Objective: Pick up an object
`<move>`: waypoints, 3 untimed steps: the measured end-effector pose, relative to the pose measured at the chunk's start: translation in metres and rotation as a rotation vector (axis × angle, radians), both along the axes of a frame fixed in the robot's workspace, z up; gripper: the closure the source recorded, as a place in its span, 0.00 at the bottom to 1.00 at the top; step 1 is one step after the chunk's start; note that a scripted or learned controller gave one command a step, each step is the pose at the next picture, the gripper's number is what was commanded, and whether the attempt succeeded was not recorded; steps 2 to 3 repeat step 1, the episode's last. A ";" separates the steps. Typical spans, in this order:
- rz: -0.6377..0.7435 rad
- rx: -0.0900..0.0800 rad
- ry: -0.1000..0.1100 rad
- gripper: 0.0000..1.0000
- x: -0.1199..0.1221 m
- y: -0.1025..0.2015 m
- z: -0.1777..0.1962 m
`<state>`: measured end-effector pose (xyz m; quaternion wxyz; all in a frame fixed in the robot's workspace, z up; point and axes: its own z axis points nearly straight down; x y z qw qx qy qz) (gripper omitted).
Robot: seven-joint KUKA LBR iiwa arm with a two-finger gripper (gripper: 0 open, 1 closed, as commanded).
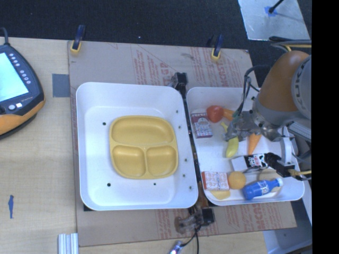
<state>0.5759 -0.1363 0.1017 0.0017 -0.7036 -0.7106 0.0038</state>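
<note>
Where the arm (286,89) reached in from the right over the right bin (212,95), the pincer (237,130) hung low among the clutter, and whether it was spread or pressed together could not be told from above. Just beneath it lay a yellow-green piece (232,147), perhaps a toy pepper, though the view was too coarse to be sure; contact between the two could not be made out. Beside that sat an orange carrot-like piece (254,142), and farther up the bin a red tomato-like object (214,112) lay near a small printed packet (201,125). Toward the near edge of the same bin were a black-and-white item (256,160), a blue bottle (262,188), a round yellow object (237,180) and a red-and-white carton (215,181), close together. The left bin (87,142) held a yellow divided tray (143,145), lying flat at its middle. Both bins rested on a cardboard sheet (127,62) clamped to the table (32,173), and a handheld control pendant (16,86) lay at the far left.
</note>
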 end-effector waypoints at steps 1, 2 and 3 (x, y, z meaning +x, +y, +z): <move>-0.005 0.004 -0.006 1.00 0.041 0.076 0.091; -0.005 0.004 -0.006 1.00 0.041 0.076 0.091; -0.005 0.004 -0.006 1.00 0.041 0.076 0.091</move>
